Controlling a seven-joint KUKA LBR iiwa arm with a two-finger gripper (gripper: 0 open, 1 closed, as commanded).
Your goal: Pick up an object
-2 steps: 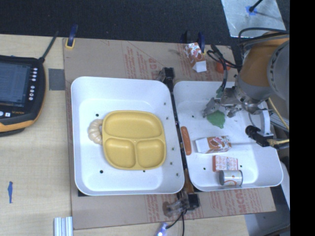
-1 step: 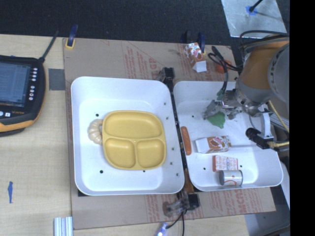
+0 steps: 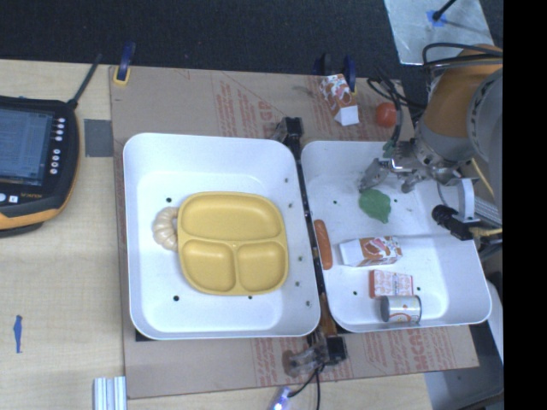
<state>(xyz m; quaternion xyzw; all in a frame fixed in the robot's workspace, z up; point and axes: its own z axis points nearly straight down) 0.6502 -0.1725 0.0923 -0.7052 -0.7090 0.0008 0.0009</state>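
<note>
A beige lump (image 3: 164, 227) is peeking out, half hidden, from behind the yellow divided plate (image 3: 232, 242) in the left bin (image 3: 145, 156). At centre right, the gripper (image 3: 389, 173) is hovering above a green object (image 3: 375, 204), possibly a leaf; whether its grasp is released or clenched cannot be told.

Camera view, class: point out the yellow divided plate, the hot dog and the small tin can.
yellow divided plate (image 3: 231, 219): camera view, floor of its large top compartment.
hot dog (image 3: 322, 243): camera view, middle of its length.
small tin can (image 3: 400, 308): camera view, its side.
</note>
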